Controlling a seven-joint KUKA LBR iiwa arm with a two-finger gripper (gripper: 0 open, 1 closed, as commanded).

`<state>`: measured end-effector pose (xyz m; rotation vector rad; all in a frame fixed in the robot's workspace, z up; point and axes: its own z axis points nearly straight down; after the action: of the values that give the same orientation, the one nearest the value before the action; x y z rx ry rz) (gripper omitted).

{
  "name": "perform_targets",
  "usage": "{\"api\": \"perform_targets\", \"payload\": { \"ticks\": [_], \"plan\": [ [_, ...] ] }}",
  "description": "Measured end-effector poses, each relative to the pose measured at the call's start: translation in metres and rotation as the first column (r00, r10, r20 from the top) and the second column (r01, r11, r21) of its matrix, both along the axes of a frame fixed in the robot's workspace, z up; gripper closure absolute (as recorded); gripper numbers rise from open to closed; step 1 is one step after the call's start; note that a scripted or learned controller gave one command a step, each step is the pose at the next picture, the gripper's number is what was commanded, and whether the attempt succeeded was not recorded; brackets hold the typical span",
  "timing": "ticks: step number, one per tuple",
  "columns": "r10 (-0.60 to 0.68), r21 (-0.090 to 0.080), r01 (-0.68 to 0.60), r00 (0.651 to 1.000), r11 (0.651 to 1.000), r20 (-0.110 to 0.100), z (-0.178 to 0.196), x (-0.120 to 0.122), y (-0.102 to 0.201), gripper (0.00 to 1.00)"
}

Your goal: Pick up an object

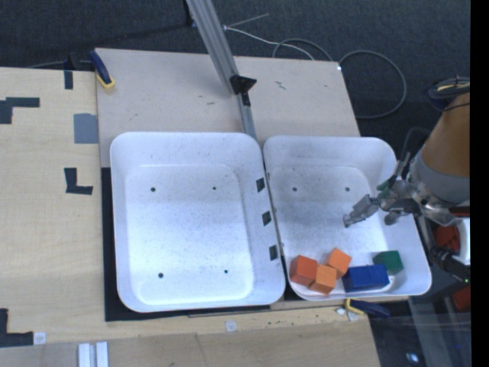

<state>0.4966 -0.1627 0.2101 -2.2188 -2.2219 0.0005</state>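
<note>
Left shallow white plastic bin (130, 159) holds no object. Right white bin (321, 147): three orange cubes (321, 270), blue rectangular block (366, 278), small green block (391, 261), all at near edge. Gripper (357, 216) above them; fingers apart, nothing between. No readable writing.

Even, soft overhead lighting, moderate sharpness throughout.

Bright and diffuse across the counter (46, 205); no hard glare on the two white bins (191, 147), only a faint sheen along rims left of the pincer (353, 219). Thin, soft shadow under bin edges and beneath the pincer itself. Slightly grainy and low in resolution; dim, murky floor (367, 21) above and behind the pincer. Small blocks (306, 270) below the pincer a little blurred at edges.
</note>
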Motion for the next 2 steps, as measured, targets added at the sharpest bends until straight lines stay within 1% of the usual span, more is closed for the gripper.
{"api": "perform_targets", "payload": {
  "ticks": [1,2],
  "plan": [
    [0.005,-0.001,-0.005,1.000,1.000,0.009,0.081,0.012,0.040,0.00],
    [0.006,0.001,-0.006,1.000,1.000,0.004,0.111,0.007,0.095,0.00]
  ]
}}
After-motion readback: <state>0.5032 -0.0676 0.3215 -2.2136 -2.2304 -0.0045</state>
